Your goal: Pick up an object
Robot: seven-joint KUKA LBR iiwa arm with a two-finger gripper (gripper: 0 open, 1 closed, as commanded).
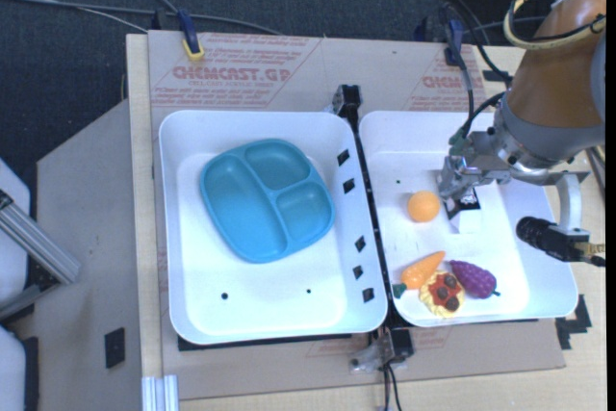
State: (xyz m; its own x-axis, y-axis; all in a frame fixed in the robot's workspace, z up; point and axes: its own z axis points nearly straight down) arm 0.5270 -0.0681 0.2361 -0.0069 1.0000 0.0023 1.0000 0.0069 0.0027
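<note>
My gripper (459,192) hangs over the right bin (539,298), just right of a small orange ball (423,206) that lies on the bin floor. The fingers look open, with nothing between them. Near the front of this bin lie an orange carrot (422,269), a purple bunch of grapes (474,277) and a toy pizza slice (443,294), close together. The ball sits apart from the gripper.
A blue divided plate (268,197) lies in the left bin (183,284). A black divider (361,207) runs between the two bins. The arm's grey and orange body (558,72) looms over the right bin's far right side.
</note>
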